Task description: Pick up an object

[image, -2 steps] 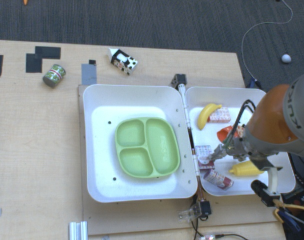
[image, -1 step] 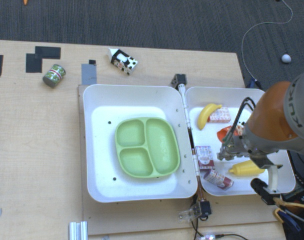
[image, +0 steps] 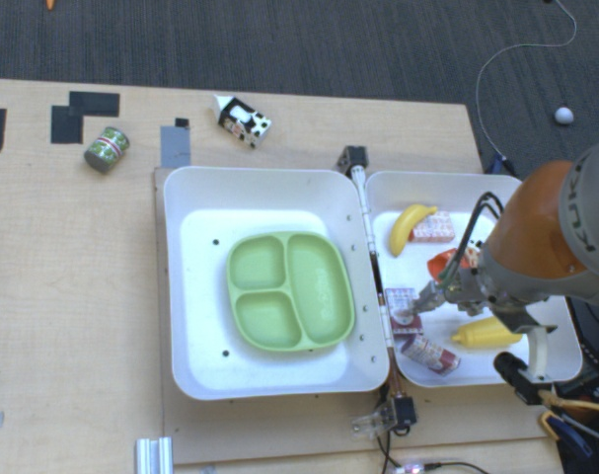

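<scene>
Wooden bench (image: 72, 265) bears two white bins (image: 190, 265); dark carpet (image: 279, 28) beyond.

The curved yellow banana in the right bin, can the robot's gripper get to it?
Probably yes. The curved yellow banana lies uncovered near the back of the right white bin, with nothing stacked on it. The gripper is in that bin, beside small packets.

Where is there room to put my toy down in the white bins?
Left bin: bare white floor rings the green divided plate, widest at its left and top. Right bin: crowded with the banana, yellow toy, packets and the tool.
</scene>
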